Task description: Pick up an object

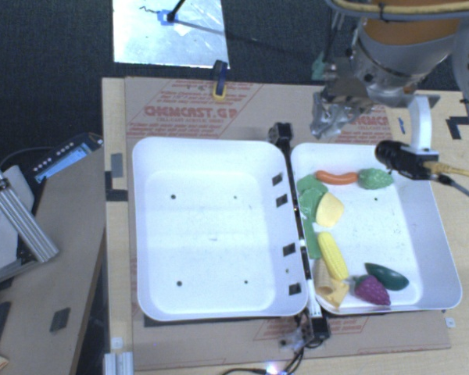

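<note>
1. gripper (pixel 331 129) hanging above the far left corner of the right bin (pixel 442 233), over its far rim and the lettered cardboard sheet (pixel 242 104) that lies under both bins on the table (pixel 62 233).
2. jaws pointing down, slightly parted, nothing between them, and clear of every toy.
3. all graspable toy foods lying in the right bin, mostly along its left wall and near edge.
4. at the far end: orange carrot (pixel 336 177) lying crosswise, its right tip just beside a lumpy green vegetable (pixel 375 178).
5. nearer, against the left wall: flat green leaf (pixel 307 198), with a yellow lemon-like piece (pixel 330 209) resting partly on its right side.
6. nearer again: yellow corn cob (pixel 333 256) lying lengthwise along the left wall.
7. in the near left corner: tan piece (pixel 332 292), touching the near end of the corn cob.
8. right of the tan piece: purple grape bunch (pixel 371 291), with a dark green vegetable (pixel 388 276) touching its far right side.
9. left bin (pixel 211 225) just beside the right bin, rims touching along the middle.
10. beyond the bins: yellow clamp (pixel 219 84) on the cardboard's far edge, shiny metal sheet (pixel 168 22) farther back.
</note>
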